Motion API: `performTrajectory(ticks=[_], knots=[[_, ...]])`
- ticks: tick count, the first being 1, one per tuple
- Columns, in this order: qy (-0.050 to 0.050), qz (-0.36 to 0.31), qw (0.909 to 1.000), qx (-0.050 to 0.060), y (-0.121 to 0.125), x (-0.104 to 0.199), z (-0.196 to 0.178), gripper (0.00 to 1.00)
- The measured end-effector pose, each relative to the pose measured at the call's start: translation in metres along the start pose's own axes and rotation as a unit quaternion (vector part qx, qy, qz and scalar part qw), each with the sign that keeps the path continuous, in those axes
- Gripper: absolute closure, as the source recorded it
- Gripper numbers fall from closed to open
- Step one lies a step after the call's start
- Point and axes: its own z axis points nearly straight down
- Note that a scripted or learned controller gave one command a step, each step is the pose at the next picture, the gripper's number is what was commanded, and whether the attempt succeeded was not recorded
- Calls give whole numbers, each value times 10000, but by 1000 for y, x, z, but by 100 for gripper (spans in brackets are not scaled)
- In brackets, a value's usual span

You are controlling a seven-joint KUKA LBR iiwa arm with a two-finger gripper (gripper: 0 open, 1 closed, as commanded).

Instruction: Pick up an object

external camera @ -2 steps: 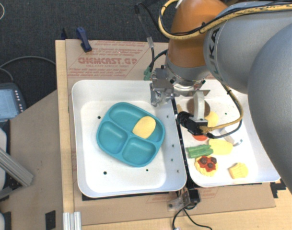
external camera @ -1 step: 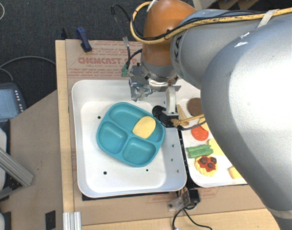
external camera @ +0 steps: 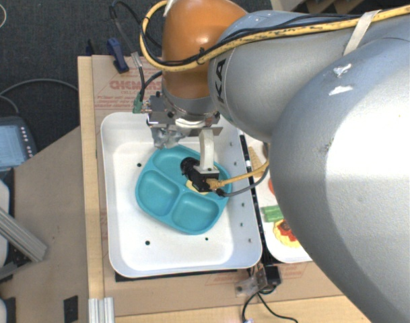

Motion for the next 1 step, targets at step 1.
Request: performTrajectory(ticks=[1], knots=[[-25, 63, 10000, 58, -54, -49, -1, 100]])
